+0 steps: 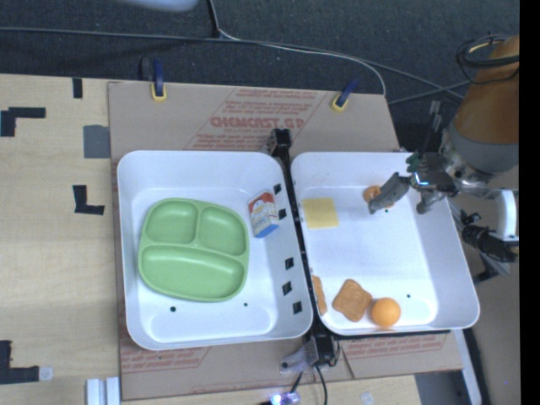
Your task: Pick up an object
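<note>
Nearest the camera, at the front edge of the right bin (447, 251): an orange ball (386, 312), touching or just beside a brown biscuit-like piece (352, 299) on its left. Further left, pressed against the bin's inner wall, a second brown piece (319, 294), partly hidden by the rim.

In the left bin (135, 226): a green divided plate (194, 250) with three compartments, lying flat and occupying most of the floor. Just beyond its right corner, a small carton (263, 214) in red, white and blue, tilted, close to the divider between the bins.

Mid-depth in the right bin: a pale yellow square slice (321, 213), flat, near the left wall, well apart from the front group.

Toward the far right corner: a small orange object (371, 194), partly covered by the near finger. Gripper (407, 195) positioned over this corner, fingers spread apart, one at the small orange object, the other to its right near the bin's right rim. Nothing visibly clamped between them. Contact with the object not determinable.

Beyond the bins: a cardboard sheet (253, 121) beneath both, secured at the far edge by two clamps (157, 87).
</note>
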### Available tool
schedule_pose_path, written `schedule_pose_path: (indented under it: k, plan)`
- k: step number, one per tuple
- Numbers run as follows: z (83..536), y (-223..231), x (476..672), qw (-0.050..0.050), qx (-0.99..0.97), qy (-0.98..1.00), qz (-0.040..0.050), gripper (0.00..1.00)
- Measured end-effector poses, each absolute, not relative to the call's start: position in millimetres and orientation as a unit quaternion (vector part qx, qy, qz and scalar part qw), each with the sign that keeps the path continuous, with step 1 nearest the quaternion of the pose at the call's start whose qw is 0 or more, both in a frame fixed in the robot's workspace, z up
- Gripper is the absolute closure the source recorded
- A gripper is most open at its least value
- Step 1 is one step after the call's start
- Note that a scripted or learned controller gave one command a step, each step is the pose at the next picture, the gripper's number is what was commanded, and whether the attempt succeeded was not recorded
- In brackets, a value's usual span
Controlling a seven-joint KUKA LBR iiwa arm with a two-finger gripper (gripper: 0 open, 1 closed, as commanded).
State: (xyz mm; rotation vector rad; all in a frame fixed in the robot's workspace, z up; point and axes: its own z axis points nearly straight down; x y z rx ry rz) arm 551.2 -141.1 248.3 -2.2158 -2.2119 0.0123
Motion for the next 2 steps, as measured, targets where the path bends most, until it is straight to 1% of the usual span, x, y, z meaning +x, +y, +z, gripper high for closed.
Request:
schedule_pose_path:
  k: [1, 2]
  plan:
    - [254, -141, 553.5, 0.001, -0.707, -0.708, 0.0006, 0.00]
    - [195, -132, 547.3, 0.003, -0.707, -0.708, 0.0021, 0.00]
